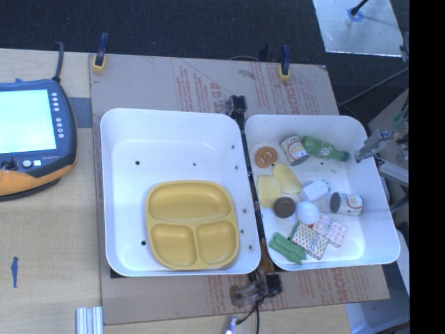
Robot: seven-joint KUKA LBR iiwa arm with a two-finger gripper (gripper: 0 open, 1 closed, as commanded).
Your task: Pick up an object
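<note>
The bench [49,256] was light wood with a big cardboard sheet [208,82] clamped on top. Two white bins [174,127] sat side by side on that cardboard, and a teach pendant [31,134] lay off left.

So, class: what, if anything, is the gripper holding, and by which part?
Nothing: the gripper sits at the right bin's edge, with no object in it.

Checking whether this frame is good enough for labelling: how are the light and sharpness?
Camera view: strong light washes out the white bins; pendant screen blown white; bright patch on the dark floor; small toys in the right bin soft; gripper blurry at the edge.
</note>
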